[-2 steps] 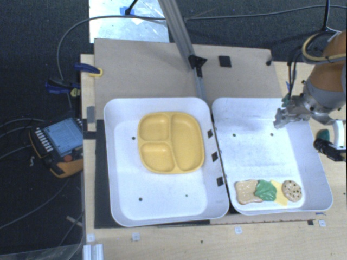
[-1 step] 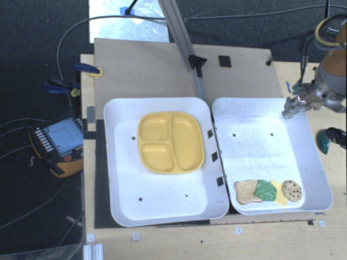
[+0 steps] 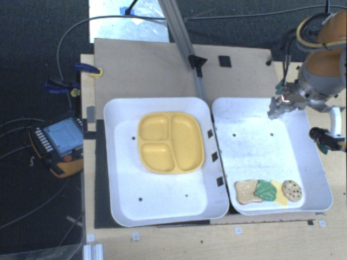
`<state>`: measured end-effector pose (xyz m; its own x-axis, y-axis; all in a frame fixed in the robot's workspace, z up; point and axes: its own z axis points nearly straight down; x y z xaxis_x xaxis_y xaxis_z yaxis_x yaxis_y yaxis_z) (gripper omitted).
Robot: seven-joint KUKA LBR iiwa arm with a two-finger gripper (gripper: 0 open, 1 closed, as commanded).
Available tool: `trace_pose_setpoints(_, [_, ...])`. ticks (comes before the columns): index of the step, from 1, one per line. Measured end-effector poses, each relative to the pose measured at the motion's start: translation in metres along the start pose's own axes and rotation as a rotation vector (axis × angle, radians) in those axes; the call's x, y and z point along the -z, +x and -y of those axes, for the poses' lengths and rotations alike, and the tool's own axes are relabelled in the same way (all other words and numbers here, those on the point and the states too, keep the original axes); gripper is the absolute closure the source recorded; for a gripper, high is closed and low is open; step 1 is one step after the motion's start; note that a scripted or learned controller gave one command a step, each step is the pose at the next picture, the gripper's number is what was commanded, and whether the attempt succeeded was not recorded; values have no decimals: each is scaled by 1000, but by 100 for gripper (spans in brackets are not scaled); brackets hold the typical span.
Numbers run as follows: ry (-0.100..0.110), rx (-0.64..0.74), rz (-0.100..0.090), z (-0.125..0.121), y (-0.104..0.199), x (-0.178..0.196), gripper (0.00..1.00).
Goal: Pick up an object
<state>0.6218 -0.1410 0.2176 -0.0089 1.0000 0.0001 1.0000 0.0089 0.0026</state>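
Starting at the far left, off the bench, a blue-faced handheld device [image 3: 60, 137] with an orange underside lies on the dark floor among loose cables. Next comes the bench, topped with a tan board [image 3: 146, 69], and on it the left bin [image 3: 122, 199], shallow and white. A yellow divided plate [image 3: 171, 142] sits in the upper middle of that bin, with three compartments, lying flat and apart from the bin walls. Above the two bins a grey pole [image 3: 176, 23] runs at a slant from the top of the view down toward the seam between them.

The right bin [image 3: 260, 145] touches the left one along that seam. Its items are bunched in a row along the near edge: a tan toast slice [image 3: 247, 192] on the left, a green leafy piece [image 3: 265, 189] overlapping its right side, a thin yellow wedge [image 3: 281, 196] that may be a cheese slice, though it is too small to be sure, and a round speckled cookie [image 3: 292, 190] at the right end. These lie close together, some touching.

At the upper right, the grey arm with its orange band [image 3: 328, 58] reaches in, and the gripper [image 3: 275, 111] hangs over the far right corner of the right bin, well apart from the row of items. Its tip is a small dark shape, nothing is seen between the fingers, and whether they are spread or closed cannot be told.
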Motion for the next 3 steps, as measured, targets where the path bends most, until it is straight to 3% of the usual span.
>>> trace_pose_setpoints(1, [0,1,-1,0,55,12,100])
trace_pose_setpoints(3, [1,1,-1,-1,161,-1,100])
